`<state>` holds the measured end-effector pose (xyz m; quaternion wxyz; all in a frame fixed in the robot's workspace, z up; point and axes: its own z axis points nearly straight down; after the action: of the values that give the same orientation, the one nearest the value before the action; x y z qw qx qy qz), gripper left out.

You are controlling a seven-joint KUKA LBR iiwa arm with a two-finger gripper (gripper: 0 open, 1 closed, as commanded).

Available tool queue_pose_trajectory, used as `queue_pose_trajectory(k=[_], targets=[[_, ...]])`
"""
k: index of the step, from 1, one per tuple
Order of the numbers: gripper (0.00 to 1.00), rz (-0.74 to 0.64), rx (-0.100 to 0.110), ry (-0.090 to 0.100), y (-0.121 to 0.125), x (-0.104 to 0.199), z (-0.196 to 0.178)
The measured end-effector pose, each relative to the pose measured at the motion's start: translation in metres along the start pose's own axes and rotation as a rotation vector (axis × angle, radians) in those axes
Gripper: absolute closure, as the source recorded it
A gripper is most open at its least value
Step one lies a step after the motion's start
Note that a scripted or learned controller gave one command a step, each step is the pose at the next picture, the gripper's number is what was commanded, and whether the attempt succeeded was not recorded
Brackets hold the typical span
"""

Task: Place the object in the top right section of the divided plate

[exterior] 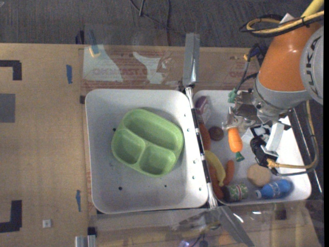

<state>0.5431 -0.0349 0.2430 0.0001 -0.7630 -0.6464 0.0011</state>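
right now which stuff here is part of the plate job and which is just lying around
Job:
- green divided plate in the left bin
- carrot under the gripper

Lying about, right bin:
- banana
- blue bottle
- dark can
- tan round piece
- purple item

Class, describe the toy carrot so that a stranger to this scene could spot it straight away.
Start at the right-hand white bin, the one crowded with toy food. Just below the gripper near its middle lies the carrot, pointing downward. It is the only bright orange piece with a green top; the banana nearby is yellow.
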Motion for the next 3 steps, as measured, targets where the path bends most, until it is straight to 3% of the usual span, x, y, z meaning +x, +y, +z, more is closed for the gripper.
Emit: queue_pose_trajectory(k=[1,2,3], targets=[[1.0,0.171,0.002,0.001,-0.017,0.048,0.059],[1.0,0.111,0.003,0.001,-0.053,0.093,0.037],[1.0,0.011,-0.001,0.001,-0.019,0.156,0.025]])
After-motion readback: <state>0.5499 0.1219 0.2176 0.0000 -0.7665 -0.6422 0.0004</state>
